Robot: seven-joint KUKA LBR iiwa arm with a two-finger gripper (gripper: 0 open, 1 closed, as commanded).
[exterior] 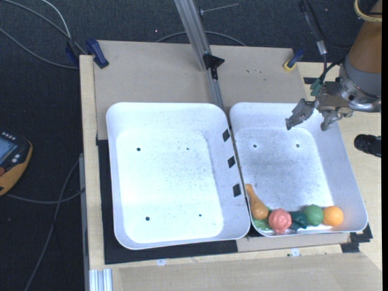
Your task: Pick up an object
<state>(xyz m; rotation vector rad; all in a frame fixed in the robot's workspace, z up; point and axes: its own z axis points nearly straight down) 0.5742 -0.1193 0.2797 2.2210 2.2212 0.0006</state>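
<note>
Several small toys lie along the near edge of the right bin (339,162): an orange carrot-like piece (256,204), a pink ball (279,219), a dark teal piece (299,220), a green ball (313,214) and an orange ball (333,215). My gripper (313,119) hangs over the far right corner of that bin, well away from the toys. Its two grey fingers are spread apart with nothing between them.
The left bin (121,126) sits beside the right one, with black clips (231,161) along the seam between them. A metal pole (193,23) rises behind the bins. Blue and yellow clamps (97,53) hold the board's far corners.
</note>
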